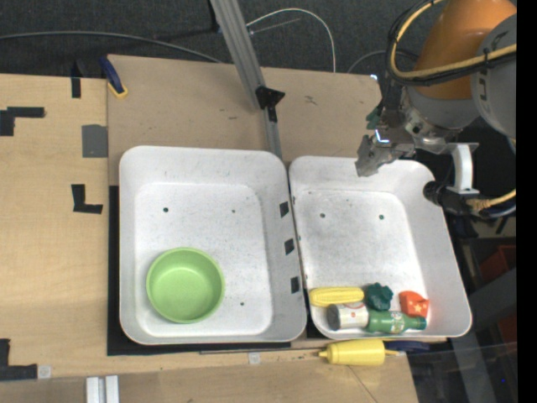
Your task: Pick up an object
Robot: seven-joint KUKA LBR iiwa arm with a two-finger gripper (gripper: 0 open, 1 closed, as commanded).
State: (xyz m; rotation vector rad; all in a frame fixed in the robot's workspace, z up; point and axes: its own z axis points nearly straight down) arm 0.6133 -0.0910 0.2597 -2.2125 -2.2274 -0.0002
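Two white bins sit side by side on the bench (201, 107), inner rims touching down the middle. Left bin (134, 225): a green bowl (185, 285) in its near-left corner, close to the left and near walls; the rest of that floor is bare, so lots of room there. Right bin (436, 225): everything is bunched along the near wall. Yellow corn (336, 295) lies flat at the left of the bunch, a white can (347, 316) on its side just below it, a dark green piece (377, 295) beside the corn, a green bottle (394, 322) lying along the near rim, an orange-red piece (414, 305) at the right end. They touch or nearly touch one another; tight there, little gap to the near wall. Far and middle floor of the right bin are bare. A yellow bottle (356, 353) lies outside, on the bench just past the near rim of the right bin. A grey pole (239, 40) slants from the top edge down to the far end of the seam between the bins.

My arm (457, 49) comes in from the right, orange band high at the top right, wrist bent down and leftward. My gripper (370, 159) hangs over the far rim of the right bin, near its far-left part, well apart from the bunch. Nothing shows between my fingers; open or closed, I cannot tell, too dark and small.
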